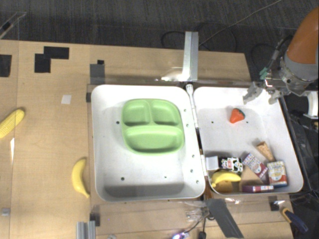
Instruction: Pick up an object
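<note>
My gripper (262, 94) hangs over the back right part of the right bin (219, 101). Its two fingers are spread apart with nothing between them. An orange and green carrot-like toy (237, 115) lies on the bin floor to the left of the gripper and a little nearer the front. Along the bin's front edge lie a yellow banana (225, 179), a small cow-print carton (229, 164), a purple packet (253, 164), a brown cone-shaped piece (264, 151) and a red and white box (276, 174).
The left bin (107, 173) holds a green divided plate (151, 125). On the bench to the left lie a banana (79, 177) and a corn cob (11, 123). A metal post (191, 56) stands behind the divider between the bins.
</note>
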Tool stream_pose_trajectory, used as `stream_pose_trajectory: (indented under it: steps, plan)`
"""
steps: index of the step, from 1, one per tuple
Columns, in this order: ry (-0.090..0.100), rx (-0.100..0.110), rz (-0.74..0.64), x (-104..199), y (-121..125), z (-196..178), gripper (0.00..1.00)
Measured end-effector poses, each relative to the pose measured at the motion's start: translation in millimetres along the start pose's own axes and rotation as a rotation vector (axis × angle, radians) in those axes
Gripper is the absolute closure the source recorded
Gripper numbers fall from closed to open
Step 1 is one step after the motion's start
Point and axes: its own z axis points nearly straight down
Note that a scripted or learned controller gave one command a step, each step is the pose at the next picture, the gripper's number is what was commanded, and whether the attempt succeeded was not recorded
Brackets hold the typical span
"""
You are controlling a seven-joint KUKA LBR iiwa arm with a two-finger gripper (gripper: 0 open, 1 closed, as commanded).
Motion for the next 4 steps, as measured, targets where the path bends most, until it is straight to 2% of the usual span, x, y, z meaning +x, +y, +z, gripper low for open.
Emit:
stream_pose_trajectory:
  steps: [1, 2, 3, 4]
  plan:
    - [-0.001, 0.0, 0.062, -7.1, 19.5, 55.7, 0.0]
    - [-0.002, -0.006, 0.052, 27.3, 20.0, 112.0, 0.0]
    - [-0.002, -0.012, 0.046, 28.9, 23.1, 100.3, 1.0]
    - [0.0, -0.004, -0.179, 126.9, 26.5, -45.7, 1.0]
